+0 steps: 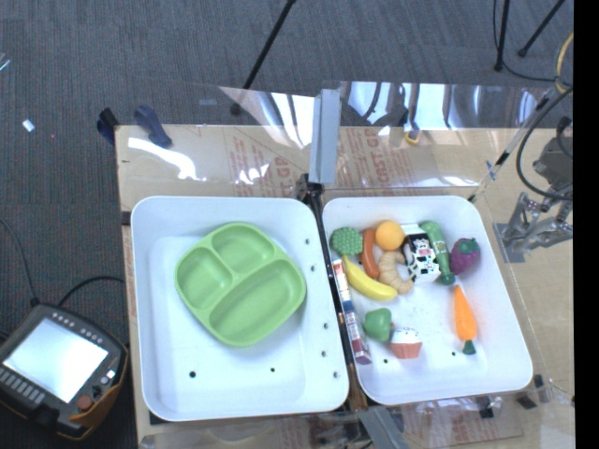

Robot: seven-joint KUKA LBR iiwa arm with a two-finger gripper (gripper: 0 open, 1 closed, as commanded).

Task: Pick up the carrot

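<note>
The carrot [465, 314], orange with a small green top at its near end, lies lengthwise in the right bin [505, 363], close to the bin's right wall and apart from the other toys. A grey metal part that looks like my gripper [535, 227] hangs over the bench just outside the bin's right wall, up and to the right of the carrot and well clear of it. Nothing shows in it.
Toy food crowds the right bin's far half: broccoli [346, 241], an orange [389, 235], a banana [368, 283], a cow-patterned carton [421, 257], a purple eggplant [464, 253]. A green pepper [378, 324] and cupcake [405, 342] sit nearer. A green divided plate [241, 283] lies in the left bin [168, 382].
</note>
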